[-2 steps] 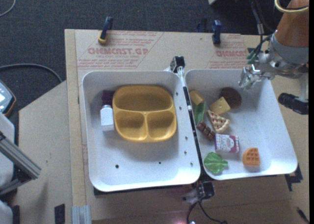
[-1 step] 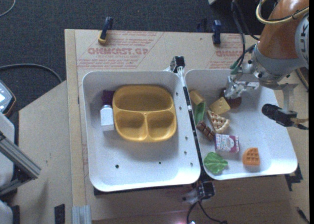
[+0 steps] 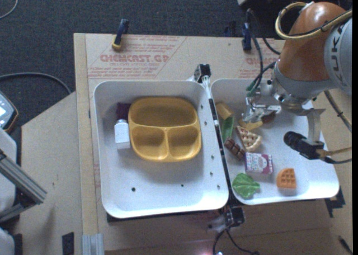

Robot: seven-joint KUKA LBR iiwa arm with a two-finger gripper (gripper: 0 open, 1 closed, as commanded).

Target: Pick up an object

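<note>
My gripper (image 3: 254, 112) hangs low over the back of the right bin (image 3: 321, 184), reaching in from the right. Just in front of it lies a small yellowish piece (image 3: 249, 124), partly hidden by the gripper. A triangular waffle-like slice (image 3: 249, 137) sits just in front of that. Further forward are a pink carton (image 3: 258, 163), an orange waffle (image 3: 286, 179) and a green leaf (image 3: 245, 185). Along the bin's left wall lie a yellow piece (image 3: 224, 111), a green pod (image 3: 227, 128) and a brown chocolate bar (image 3: 235, 149).
The left bin (image 3: 112, 192) holds a yellow divided plate (image 3: 165, 128), a white bottle (image 3: 122, 133) and a dark purple item (image 3: 123, 108). A black cylinder (image 3: 302, 144) on the arm juts over the right bin. Clamps hold the bins at back and front.
</note>
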